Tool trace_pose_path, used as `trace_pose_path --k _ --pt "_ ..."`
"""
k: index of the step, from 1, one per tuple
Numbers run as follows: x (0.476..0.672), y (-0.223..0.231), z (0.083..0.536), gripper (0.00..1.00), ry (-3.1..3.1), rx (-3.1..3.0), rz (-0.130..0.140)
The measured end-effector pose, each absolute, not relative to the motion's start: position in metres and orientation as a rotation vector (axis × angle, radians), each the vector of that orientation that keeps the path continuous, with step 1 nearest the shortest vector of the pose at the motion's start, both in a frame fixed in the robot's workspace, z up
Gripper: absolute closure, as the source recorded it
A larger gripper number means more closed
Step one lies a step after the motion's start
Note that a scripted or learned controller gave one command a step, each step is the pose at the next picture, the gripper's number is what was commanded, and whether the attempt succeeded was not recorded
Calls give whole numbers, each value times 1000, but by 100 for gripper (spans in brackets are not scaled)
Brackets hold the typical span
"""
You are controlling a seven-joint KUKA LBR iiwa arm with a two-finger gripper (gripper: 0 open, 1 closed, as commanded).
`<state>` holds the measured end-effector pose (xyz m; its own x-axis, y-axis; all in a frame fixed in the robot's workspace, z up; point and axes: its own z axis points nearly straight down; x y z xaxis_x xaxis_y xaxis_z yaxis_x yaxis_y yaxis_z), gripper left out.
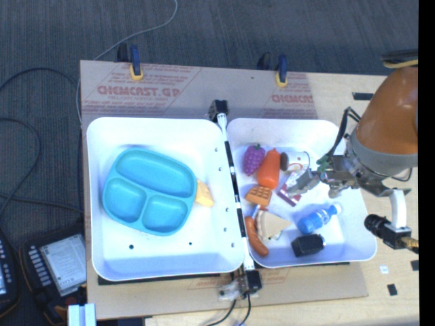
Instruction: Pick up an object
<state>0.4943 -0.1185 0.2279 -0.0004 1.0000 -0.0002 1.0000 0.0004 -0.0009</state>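
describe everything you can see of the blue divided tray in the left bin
The blue divided tray is a rounded, glossy, plastic-looking dish in light blue with three compartments: one long one along its far side and two smaller ones nearer the camera. It lies flat and right side up on the floor of the left bin, turned slightly askew. A small yellow piece touches its right edge.

A robotics lab — the tabletop (380, 277) is a board held by blue and yellow clamps (135, 61), bearing two white bins (158, 267) of toy food. Cables (27, 124) trail over grey carpet (272, 12), an industrial arm (391, 121) reaches in, and a control pendant (58, 263) lies on the floor.
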Motion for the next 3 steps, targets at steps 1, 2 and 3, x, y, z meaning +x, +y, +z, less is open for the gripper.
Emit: trace_pose_path --k 1,2,3 --pt "490 -106 104 0 -2225 -2230 -9" --pt "490 -104 114 100 -2224 -2224 -11" --pt "490 -104 114 0 -2223 -2224 -10"
